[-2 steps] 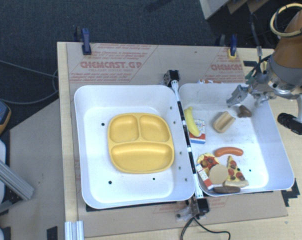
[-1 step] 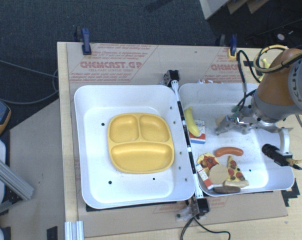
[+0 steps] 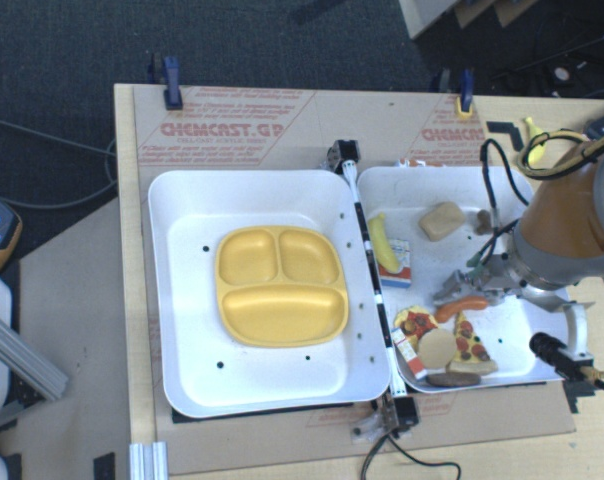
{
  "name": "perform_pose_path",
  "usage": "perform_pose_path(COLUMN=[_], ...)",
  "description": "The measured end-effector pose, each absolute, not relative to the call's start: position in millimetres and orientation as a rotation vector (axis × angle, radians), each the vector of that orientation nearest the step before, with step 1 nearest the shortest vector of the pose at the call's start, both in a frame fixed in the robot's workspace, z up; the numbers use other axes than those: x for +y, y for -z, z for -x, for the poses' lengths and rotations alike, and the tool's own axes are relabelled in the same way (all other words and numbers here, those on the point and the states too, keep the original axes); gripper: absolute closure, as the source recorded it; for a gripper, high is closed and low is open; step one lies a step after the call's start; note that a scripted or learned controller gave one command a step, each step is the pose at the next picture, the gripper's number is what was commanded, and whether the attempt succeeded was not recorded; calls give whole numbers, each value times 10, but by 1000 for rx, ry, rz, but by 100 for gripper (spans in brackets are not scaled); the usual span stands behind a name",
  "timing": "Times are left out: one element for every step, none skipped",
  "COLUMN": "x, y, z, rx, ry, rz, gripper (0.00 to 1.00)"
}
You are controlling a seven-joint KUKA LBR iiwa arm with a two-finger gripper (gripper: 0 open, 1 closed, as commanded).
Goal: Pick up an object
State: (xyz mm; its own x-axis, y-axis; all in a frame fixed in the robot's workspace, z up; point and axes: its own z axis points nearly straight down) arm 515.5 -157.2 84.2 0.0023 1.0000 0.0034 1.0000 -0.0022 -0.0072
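In the left half of the frame we see a yellow divided plate (image 3: 281, 285) lying alone in the left bin (image 3: 177, 268), while the right bin (image 3: 412, 183) holds a banana (image 3: 383, 245) near its left wall, a tan lump (image 3: 441, 220) near the top, and pizza slices (image 3: 452, 340) at the lower edge. The gripper (image 3: 469, 286) hangs low at right centre, just above an orange carrot-like piece (image 3: 460, 308). We cannot tell how its jaws stand.
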Motion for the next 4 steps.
perform_pose_path(x=[-1577,-1576,-1253,-1263], y=[-947,-942,-849,-949], z=[-5193,-5191,-4864,-4878], rx=[-2221,-2221,-2220,-2223], ry=[2,1,1,2], rz=[2223,2223,2223,2226], gripper=[100,0,0,100])
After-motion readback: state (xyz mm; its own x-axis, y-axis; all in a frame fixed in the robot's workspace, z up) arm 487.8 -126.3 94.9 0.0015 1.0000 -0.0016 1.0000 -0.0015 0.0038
